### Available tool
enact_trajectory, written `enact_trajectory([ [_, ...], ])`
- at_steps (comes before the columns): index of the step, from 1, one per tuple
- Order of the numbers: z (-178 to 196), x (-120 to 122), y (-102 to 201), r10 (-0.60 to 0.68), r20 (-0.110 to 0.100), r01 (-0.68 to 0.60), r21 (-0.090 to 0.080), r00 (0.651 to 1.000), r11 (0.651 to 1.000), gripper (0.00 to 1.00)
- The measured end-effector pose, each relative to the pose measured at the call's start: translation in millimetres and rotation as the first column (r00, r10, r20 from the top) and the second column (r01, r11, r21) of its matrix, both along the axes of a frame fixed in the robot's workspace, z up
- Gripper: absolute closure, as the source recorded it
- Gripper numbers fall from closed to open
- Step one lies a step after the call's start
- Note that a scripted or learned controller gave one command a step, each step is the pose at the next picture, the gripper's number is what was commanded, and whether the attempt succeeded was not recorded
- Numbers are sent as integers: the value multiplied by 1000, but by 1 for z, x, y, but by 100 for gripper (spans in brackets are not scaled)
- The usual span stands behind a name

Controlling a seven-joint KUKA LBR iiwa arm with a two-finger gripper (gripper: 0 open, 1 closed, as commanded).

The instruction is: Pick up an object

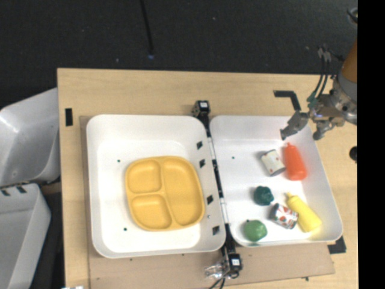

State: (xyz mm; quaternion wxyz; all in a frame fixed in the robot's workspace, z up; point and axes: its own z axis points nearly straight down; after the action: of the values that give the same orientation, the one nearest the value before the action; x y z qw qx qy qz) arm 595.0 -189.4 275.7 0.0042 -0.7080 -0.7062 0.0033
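Note:
The right bin (240, 161) holds several objects. An orange bottle (295, 161) lies near its far right side, with a small white and grey block (272, 162) next to it. Lower down are a dark green lump (263, 195), a green ball (255, 230), a yellow bottle (302, 213) and a red and white can (283, 215). My gripper (305, 129) hangs over the bin's far right corner, just beyond the orange bottle. It is open, its two fingers spread, and nothing sits between them.
The left bin (108, 143) holds a yellow divided plate (163, 192). A raised divider with black clips (212, 179) runs between the bins. A black bracket (287, 96) stands on the bench beyond the right bin.

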Motion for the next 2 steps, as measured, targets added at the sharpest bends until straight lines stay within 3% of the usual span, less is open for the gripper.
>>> enact_trajectory([
  [1, 7, 2, 0, 3, 12, -3, -2, 1000, 1000, 0],
  [2, -45, 8, 7, 5, 8, -5, -3, 1000, 1000, 0],
])
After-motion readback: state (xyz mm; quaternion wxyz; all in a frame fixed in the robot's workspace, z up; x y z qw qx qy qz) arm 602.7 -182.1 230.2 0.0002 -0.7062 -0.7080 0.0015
